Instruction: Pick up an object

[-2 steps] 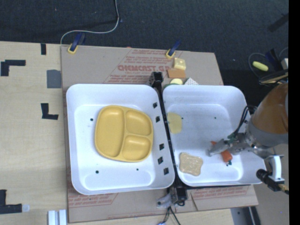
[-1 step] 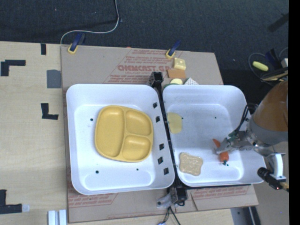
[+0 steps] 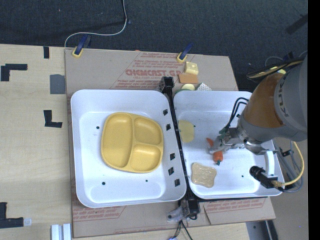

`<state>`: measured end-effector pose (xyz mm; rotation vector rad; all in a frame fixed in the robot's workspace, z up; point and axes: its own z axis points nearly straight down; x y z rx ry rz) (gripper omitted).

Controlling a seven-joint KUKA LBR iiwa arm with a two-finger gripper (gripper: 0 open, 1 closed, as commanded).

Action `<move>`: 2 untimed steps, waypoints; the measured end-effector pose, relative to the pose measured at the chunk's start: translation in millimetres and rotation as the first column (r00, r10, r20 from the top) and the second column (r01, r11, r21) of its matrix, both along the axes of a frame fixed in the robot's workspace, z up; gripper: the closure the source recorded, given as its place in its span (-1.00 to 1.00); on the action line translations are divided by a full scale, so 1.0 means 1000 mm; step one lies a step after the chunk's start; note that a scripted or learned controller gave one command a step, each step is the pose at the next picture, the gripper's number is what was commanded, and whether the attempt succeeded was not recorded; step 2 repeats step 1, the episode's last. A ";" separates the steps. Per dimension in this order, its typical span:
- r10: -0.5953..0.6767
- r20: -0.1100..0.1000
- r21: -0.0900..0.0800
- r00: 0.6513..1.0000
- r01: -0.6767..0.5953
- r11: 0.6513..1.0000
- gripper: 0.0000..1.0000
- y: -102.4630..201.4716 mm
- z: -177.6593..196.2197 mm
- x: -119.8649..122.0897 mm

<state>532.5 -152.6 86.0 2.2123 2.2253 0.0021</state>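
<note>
In the right bin (image 3: 240,186), the metal gripper (image 3: 220,146) sits low over a small orange carrot-shaped piece (image 3: 217,156); finger state cannot be told. A rough tan toast slice (image 3: 203,175) lies lower left.

You're looking down from one fixed camera above the bench (image 3: 30,134), tilted at a slant, far enough back to frame both white bins whole: the left bin (image 3: 85,149) sits centre-left and the right bin (image 3: 235,189) centre-right. The dark floor (image 3: 200,14) runs across the top of your frame, and the arm (image 3: 280,104) comes in from the right edge.
</note>
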 end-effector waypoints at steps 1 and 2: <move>0.006 0.005 0.005 1.000 -0.006 1.000 1.00 0.091 0.104 -0.003; 0.006 0.005 0.005 1.000 -0.006 1.000 1.00 0.091 0.104 -0.003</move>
